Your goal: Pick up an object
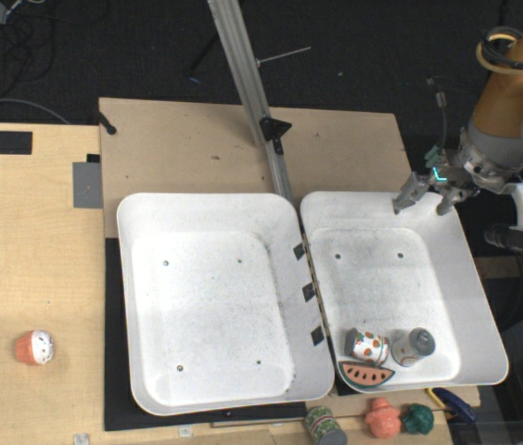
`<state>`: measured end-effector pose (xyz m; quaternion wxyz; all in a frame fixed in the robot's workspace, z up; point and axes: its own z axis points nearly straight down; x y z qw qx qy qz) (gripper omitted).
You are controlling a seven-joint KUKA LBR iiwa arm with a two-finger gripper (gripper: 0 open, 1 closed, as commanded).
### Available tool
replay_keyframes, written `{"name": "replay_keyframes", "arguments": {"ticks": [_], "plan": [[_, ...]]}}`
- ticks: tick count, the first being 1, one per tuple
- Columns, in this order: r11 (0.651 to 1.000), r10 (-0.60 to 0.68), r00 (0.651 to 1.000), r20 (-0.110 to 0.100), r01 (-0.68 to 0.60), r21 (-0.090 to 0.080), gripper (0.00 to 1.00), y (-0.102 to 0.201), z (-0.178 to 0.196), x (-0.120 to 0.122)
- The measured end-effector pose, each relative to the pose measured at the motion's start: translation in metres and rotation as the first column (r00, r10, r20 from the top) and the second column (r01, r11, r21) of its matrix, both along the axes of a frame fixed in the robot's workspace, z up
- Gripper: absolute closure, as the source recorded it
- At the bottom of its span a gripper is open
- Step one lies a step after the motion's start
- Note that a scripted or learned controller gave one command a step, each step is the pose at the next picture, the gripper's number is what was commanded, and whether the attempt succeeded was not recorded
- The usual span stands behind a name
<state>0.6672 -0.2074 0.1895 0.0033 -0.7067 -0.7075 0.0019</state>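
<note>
Over the right bin's [484,341] far edge hung the gripper [426,196], fingers spread with nothing between them. Well apart, at the near wall, sat a small printed cup [369,347], a grey can [415,345] and a watermelon slice [366,375]; no lettering was legible.

Two white bins [208,213] hold three small objects [370,347].

I see my arm [501,109] with its orange band above a grey wrist, black cabling looped on top, and a gripper [426,196] with 2 grey fingers beside a small teal light.
</note>
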Motion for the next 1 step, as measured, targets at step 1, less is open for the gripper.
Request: {"name": "replay_keyframes", "arguments": {"ticks": [1], "plan": [[1.0,0.003,1.0,0.004,-0.003,-0.002,0.0,0.0003,0.0033,0.0012]]}}
